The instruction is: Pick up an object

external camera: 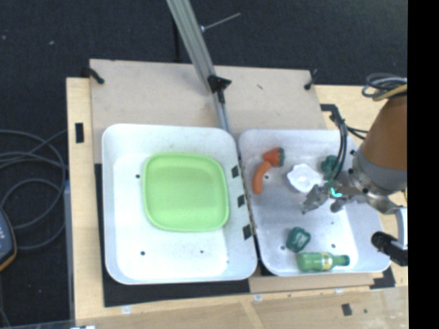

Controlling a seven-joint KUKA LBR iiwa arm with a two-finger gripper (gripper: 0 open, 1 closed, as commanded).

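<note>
Camera view, looking down on both bins: your arm point(387, 139) reaches in from the right and hangs over the right bin point(274, 142), with the gripper point(322, 199) low over the bin floor, just right of a crumpled white object point(302, 177). You look to be in the approach step, lining up for a grasp; nothing sits between the jaws. Whether the jaws stand apart or together, you cannot tell from here; the wrist hardware blurs into the bin floor.

The nearest candidate is that white object, close beside the gripper on its left and a little farther back. It looks soft and irregular, pale against the white floor, so its edges are hard to read. Behind the wrist, a teal piece point(330, 163) peeks out, partly hidden.

Your other options: an orange, carrot-like toy point(263, 173) with a green tip lies at the far left of the right bin, well apart from the gripper. A small dark green object point(298, 238) sits toward the near side, and just beside it a green bottle point(321, 260) lies flat along the near wall.

Next move, as a judgement: you need to centre over one object, likely the white one, drop squarely, and close on it. The risk is a soft, uneven shape slipping out.

The left bin point(120, 184) carries a light green plate point(186, 191), flat at its centre, on the same surface point(158, 81).
</note>
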